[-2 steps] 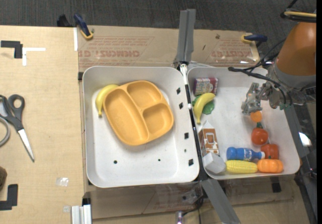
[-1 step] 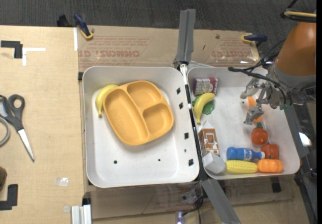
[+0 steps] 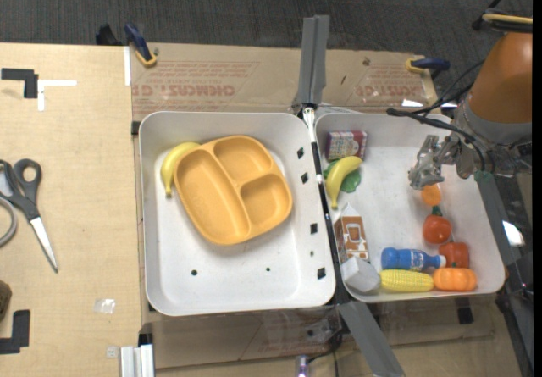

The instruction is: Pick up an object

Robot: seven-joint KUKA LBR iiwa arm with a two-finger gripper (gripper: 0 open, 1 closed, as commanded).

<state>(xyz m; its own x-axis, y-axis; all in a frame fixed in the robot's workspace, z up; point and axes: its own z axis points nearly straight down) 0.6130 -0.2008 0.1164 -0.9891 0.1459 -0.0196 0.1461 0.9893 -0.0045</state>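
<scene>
Gripper (image 3: 426, 172) sits over the upper right part of the right bin (image 3: 385, 140), reaching in from the right; the orange band (image 3: 506, 79) of the arm is at the frame's right edge. From this slanted view I cannot tell how the gripper is set, or whether it grips anything.

Directly under its tip lies a small orange piece (image 3: 432, 194), touching or nearly touching the gripper; whether it is held is unclear. Just below that piece: a red tomato-like toy (image 3: 437, 228), then a second red item (image 3: 456, 252) near the bin's right wall.

Along the bottom of the right bin, left to right: a grey object (image 3: 362, 276) at the lower left corner, a corn cob (image 3: 408, 280), and an orange pumpkin-like toy (image 3: 456, 279). A blue bottle (image 3: 410, 259) lies on its side just above the corn.

Left side of the right bin: a purple carton (image 3: 345, 144) at the top, a yellow-green banana (image 3: 341, 177) below it, and a brown-and-white packet (image 3: 351, 237) further down against the divider.

Left bin (image 3: 229, 282): a yellow divided plate (image 3: 230, 189) with three compartments, tilted, and a yellow banana (image 3: 174, 163) tucked against its upper left rim.

On the bench to the left, well apart from both bins: scissors (image 3: 32, 202).
</scene>
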